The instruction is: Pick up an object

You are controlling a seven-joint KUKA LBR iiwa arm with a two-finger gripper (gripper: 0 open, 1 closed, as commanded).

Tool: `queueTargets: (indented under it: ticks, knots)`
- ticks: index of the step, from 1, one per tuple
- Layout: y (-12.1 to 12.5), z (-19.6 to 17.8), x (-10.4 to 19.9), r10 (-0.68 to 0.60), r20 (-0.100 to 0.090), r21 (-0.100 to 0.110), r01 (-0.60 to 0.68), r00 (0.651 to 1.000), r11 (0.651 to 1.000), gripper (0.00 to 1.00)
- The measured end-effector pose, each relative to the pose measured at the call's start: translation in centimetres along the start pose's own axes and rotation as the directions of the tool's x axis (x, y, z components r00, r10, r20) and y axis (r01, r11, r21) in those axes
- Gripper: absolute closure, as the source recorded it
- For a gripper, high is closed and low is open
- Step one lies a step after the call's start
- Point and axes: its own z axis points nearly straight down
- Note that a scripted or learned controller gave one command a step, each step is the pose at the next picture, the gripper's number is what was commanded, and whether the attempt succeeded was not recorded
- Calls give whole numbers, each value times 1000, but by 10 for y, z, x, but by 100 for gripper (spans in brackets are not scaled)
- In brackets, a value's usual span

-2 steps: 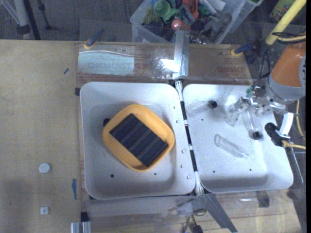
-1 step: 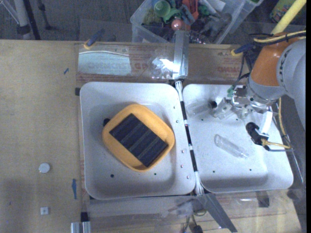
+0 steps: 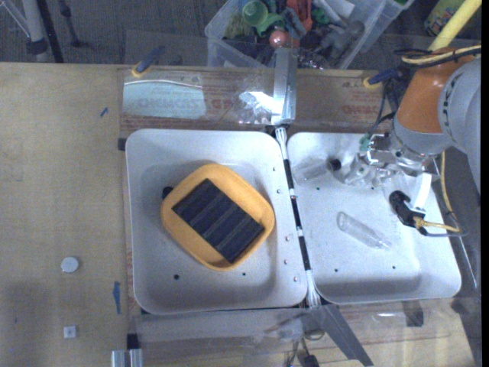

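A yellow pad-like object [image 3: 218, 215] with a dark ribbed top lies tilted in the middle of the left bin [image 3: 145, 159]. A small clear plastic tube [image 3: 364, 229] lies on the floor of the right bin [image 3: 435, 277]. The gripper [image 3: 348, 167] hangs over the far part of the right bin, up and slightly left of the tube, with the orange band [image 3: 424, 102] of the arm behind it. Nothing shows between its tips. The gripper is well to the right of the yellow object.
A clear tub of colourful toys [image 3: 306, 14] stands beyond the bins. A metal divider post [image 3: 284, 86] rises at the far end between the bins. A black plug on a yellow cable [image 3: 403, 205] hangs over the right bin's right side. Bare wooden bench [image 3: 53, 167] lies to the left.
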Motion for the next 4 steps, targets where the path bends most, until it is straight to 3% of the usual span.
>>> queueTargets:
  ticks: [1, 2, 3, 4]
  knots:
    - [20, -123, 86, 12, 0, 1, -12, 1000, 1000, 100]
    - [24, -95, 65, 146, 0, 6, -146, 989, 989, 100]
    - [25, -105, 66, 143, 2, 4, -143, 990, 990, 100]
    - [26, -105, 48, 271, 1, 0, -271, 963, 963, 100]
